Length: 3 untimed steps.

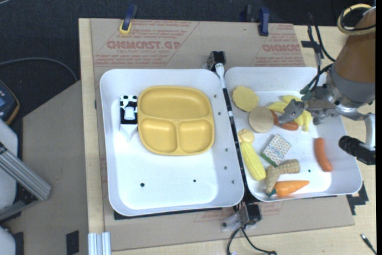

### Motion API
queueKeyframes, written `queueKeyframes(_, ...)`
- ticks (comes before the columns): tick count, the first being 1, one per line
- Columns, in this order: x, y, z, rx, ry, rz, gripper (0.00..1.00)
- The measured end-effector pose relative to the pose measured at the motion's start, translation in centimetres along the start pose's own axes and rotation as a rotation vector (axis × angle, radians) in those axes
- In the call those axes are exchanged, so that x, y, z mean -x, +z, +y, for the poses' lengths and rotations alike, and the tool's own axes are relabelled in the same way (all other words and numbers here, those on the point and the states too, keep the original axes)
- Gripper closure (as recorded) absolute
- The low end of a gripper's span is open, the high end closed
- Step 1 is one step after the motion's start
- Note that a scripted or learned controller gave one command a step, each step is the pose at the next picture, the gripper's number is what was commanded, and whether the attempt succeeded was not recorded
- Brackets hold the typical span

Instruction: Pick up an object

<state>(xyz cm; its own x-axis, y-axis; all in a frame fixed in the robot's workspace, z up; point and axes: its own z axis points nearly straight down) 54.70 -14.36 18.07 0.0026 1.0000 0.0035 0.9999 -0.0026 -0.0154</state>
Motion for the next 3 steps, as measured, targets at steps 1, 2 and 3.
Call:
queueKeyframes(1,0.0,-0.7,0.3,0.014,-0.003,-0.002,0.00)
queueKeyframes(2,-0.7,4.6,-0.6,0.007,-0.002,0.000,0.00)
queueKeyframes(3,-0.8,10.0,-0.6,0.009,-0.002,-0.001,0.00)
